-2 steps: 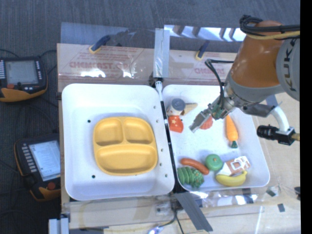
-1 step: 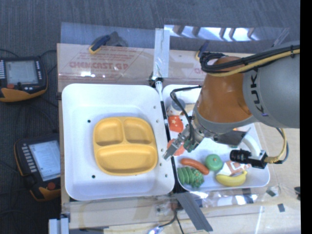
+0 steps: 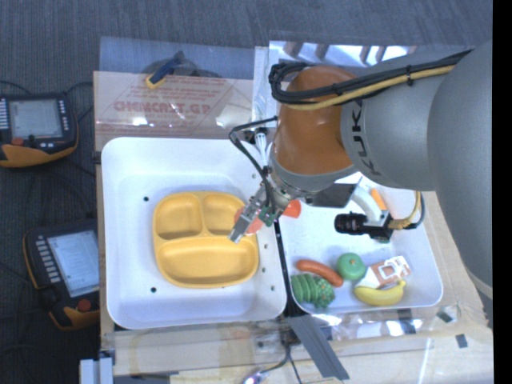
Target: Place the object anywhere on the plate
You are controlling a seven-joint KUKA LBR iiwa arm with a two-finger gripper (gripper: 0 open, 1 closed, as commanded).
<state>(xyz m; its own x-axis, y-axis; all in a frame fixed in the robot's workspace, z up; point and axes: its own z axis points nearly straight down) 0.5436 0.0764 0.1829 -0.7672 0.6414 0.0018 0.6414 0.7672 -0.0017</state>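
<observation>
A grey KUKA arm (image 3: 416,126) with an orange band (image 3: 312,122) above the wrist reaches in from the right, part of the maker's lettering readable in black on its grey casing. Its gripper (image 3: 250,224) hangs over the right edge of the yellow plate (image 3: 204,242), a three-compartment dish lying in the left white bin (image 3: 128,214). Between the fingers a small orange-red object (image 3: 254,222) appears to be pinched, though the view is too coarse here to be sure of the contact; it sits above the plate's rim, near the divide between the upper right compartment and the long lower one. A second orange-red patch (image 3: 293,209) shows just right of the wrist, over the wall between the bins; what it is cannot be told. The right white bin (image 3: 424,290) holds, along its near side, a green bumpy item (image 3: 314,290), a red sausage-shaped item (image 3: 318,271), a green apple (image 3: 350,266), a yellow banana (image 3: 379,295) and a small white-and-orange box (image 3: 387,272) whose print is too small to read. Behind the left bin lies a clear sheet over brown board (image 3: 172,106) bearing faint reddish lettering, not clearly legible. Two handheld control pendants (image 3: 36,126) with screens lie on the dark floor at left.
</observation>
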